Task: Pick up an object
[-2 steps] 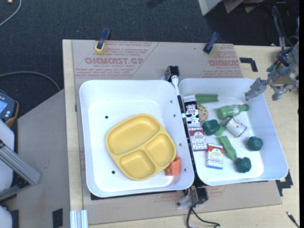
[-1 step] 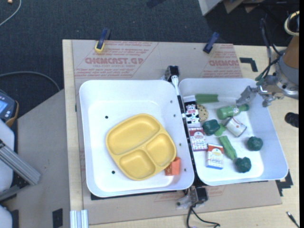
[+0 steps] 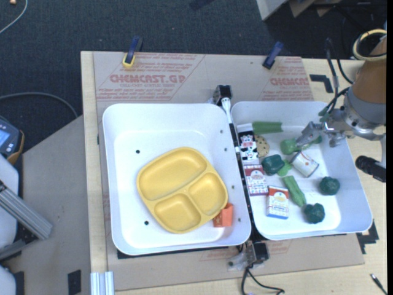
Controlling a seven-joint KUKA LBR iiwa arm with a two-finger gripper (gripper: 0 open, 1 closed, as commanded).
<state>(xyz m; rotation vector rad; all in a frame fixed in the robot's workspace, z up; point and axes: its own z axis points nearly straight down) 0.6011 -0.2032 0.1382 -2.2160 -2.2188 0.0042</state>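
Note:
The right bin (image 3: pixel 350 217) holds several small objects. Among them are a light green stick (image 3: pixel 267 126), a light green lump (image 3: pixel 288 145), a dark green lump (image 3: pixel 272 164), a small white can (image 3: pixel 305 164) and a green cylinder (image 3: pixel 295 190). There are also two dark green balls (image 3: pixel 329 185) (image 3: pixel 315 212) and a red-and-white carton (image 3: pixel 278 202). My gripper (image 3: pixel 319 135) hangs over the bin's upper right part, just above and right of the white can. Nothing shows as held.
The left bin (image 3: pixel 123 134) carries a yellow divided plate (image 3: pixel 181 189) with an orange block (image 3: pixel 224 216) at its lower right. Printed card boxes (image 3: pixel 250 165) lie along the right bin's left wall. Clamps and cables sit at the bins' junction (image 3: pixel 222 94).

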